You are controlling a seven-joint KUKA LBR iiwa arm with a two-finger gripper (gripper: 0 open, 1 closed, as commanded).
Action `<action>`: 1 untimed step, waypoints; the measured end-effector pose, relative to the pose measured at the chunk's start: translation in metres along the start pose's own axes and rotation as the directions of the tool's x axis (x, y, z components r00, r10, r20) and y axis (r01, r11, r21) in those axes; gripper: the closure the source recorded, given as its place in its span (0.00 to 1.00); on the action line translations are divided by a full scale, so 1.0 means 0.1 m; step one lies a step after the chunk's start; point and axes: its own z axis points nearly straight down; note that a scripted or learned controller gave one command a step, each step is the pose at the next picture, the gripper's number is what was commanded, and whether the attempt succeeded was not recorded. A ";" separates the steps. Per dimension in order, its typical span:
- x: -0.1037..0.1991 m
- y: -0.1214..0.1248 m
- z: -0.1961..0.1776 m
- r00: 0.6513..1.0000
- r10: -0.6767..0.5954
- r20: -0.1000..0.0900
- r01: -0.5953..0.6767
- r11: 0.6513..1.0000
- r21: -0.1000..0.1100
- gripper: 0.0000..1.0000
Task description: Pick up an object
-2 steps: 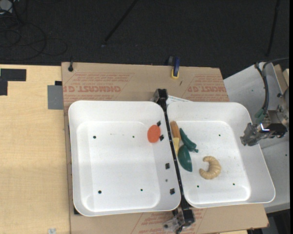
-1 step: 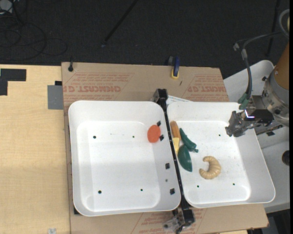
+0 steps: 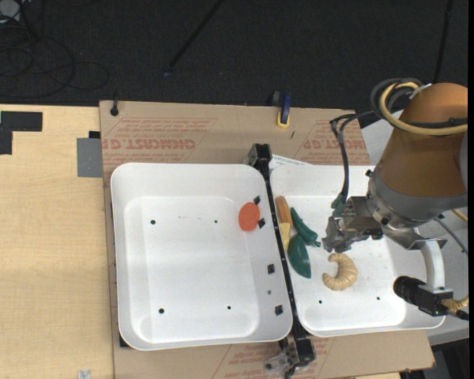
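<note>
My gripper [image 3: 337,241] hangs low over the right bin [image 3: 379,310], just above a tan croissant-shaped object [image 3: 341,272] that lies on the bin floor. To its left, by the divider, lie two green leaf-shaped pieces [image 3: 301,243] and a slim orange-brown stick [image 3: 283,212]. A red-orange round object [image 3: 250,217] sits at the right side of the left bin [image 3: 182,290]. The orange wrist band and grey arm body cover the gripper's upper part and the bin's right side. Nothing shows between the fingers.
A black divider bar [image 3: 275,243] runs between the two bins. A blue and yellow clamp [image 3: 284,110] stands at the back edge of the cardboard base. Black cables hang along the arm at the right.
</note>
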 end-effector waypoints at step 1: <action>0.60 0.12 -0.92 1.000 -0.005 0.000 0.005 1.000 -0.022 1.00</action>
